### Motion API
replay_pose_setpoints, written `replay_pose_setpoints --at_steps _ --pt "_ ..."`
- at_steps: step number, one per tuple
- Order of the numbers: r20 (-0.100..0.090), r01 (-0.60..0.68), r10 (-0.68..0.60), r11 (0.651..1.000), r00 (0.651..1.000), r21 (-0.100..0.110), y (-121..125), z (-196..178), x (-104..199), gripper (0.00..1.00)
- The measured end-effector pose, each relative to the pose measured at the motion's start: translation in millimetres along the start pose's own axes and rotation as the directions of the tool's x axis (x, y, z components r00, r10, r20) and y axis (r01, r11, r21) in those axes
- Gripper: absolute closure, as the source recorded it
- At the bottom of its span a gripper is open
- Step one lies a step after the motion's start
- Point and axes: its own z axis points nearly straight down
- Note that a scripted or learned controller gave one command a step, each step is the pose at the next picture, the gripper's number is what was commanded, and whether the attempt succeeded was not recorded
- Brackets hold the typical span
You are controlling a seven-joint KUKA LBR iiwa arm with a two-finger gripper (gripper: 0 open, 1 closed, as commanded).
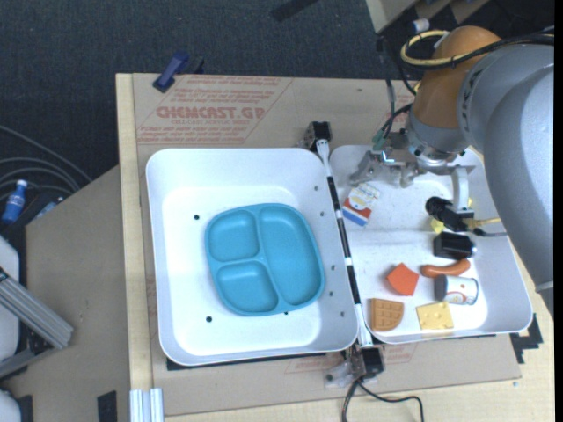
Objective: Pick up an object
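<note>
My gripper [384, 174] hangs over the far left part of the right bin [493, 323], its two fingers spread apart with nothing between them. Just below its left finger lies a small white carton with red and blue marks [357, 207], close to the bin's left wall. Nearer the front lie an orange block [403, 279], a brown waffle piece [384, 313], a yellow cheese square [435, 316], a reddish sausage [445, 269] and a small white cup [463, 291]. The arm covers the right bin's far right corner.
The left bin [171, 236] holds a blue divided plate [262, 258]. A metal divider [341, 236] runs between the two bins. A blue clip [171, 72] lies beyond the cardboard's far edge. Cables lie at the left.
</note>
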Motion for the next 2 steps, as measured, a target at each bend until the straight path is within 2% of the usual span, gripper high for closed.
replay_pose_setpoints --at_steps 1,2 --pt "-0.001 -0.002 0.002 1.0 1.0 -0.001 -37 0 -5 0.0" --pt "-0.001 0.0 0.0 1.0 1.0 0.005 -17 4 5 0.0"
